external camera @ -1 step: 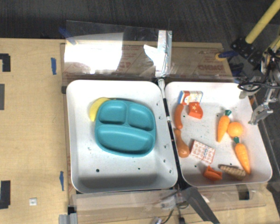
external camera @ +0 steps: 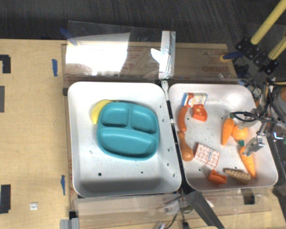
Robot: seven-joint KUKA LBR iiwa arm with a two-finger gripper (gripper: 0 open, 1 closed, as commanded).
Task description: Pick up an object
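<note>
Nothing is lifted yet. The gripper (external camera: pixel 251 149) hangs low at the right bin's (external camera: pixel 214 90) right side, just above a carrot (external camera: pixel 248 164) lying there; whether the jaws are spread, I cannot tell.

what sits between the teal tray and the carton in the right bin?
In the camera view, between the teal tray and the carton run the two bins' adjoining rims, then an orange sausage-shaped toy in the right bin.

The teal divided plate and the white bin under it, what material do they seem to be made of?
The teal divided plate looks like molded plastic: uniform colour, rounded compartments, soft sheen. The left white bin seems plastic or coated metal, smooth and semi-glossy, with rounded corners; the view leaves this open.
</note>
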